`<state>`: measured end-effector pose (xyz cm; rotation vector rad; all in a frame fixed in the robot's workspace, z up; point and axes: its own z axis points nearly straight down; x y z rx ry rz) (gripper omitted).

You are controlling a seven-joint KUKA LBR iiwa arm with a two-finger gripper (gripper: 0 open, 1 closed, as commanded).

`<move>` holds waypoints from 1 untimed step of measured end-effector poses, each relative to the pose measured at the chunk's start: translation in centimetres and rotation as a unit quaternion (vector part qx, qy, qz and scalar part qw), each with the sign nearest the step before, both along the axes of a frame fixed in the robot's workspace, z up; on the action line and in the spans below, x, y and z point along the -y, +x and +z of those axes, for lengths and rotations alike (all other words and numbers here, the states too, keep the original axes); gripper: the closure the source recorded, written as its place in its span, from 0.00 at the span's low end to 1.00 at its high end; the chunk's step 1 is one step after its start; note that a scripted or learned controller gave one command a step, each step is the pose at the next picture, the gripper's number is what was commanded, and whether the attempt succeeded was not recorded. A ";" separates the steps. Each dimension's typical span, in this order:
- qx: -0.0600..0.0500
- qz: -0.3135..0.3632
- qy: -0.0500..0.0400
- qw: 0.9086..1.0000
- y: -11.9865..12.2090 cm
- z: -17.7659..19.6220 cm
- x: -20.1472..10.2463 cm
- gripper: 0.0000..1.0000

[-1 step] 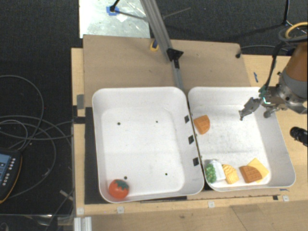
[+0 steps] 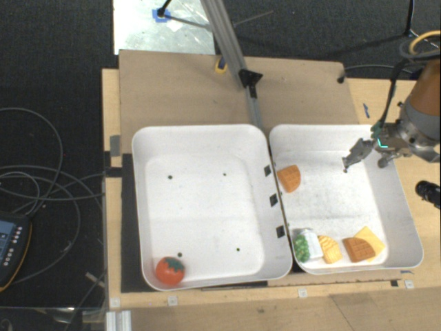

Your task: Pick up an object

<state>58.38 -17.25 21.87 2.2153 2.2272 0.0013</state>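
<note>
My gripper (image 2: 368,158) hovers over the upper right part of the right bin (image 2: 331,135), open, with nothing between its fingers. An orange bread-like piece (image 2: 289,178) lies at that bin's left wall, well to the left of the gripper. Along the front wall of the right bin lie a green-and-white item (image 2: 304,245), a yellow piece (image 2: 330,249), an orange-brown toast-like piece (image 2: 357,249) and a yellow wedge (image 2: 371,238). A red tomato (image 2: 169,270) sits in the front left corner of the left bin (image 2: 200,133).
A slanted grey pole (image 2: 227,33) crosses the bench behind the bins and ends near their shared back corner. Black clips (image 2: 273,200) run along the seam between the bins. Cables and a handheld pendant (image 2: 10,236) lie on the floor at the left.
</note>
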 end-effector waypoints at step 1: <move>-0.002 0.000 0.000 1.000 0.3 -4.8 -0.9 0.00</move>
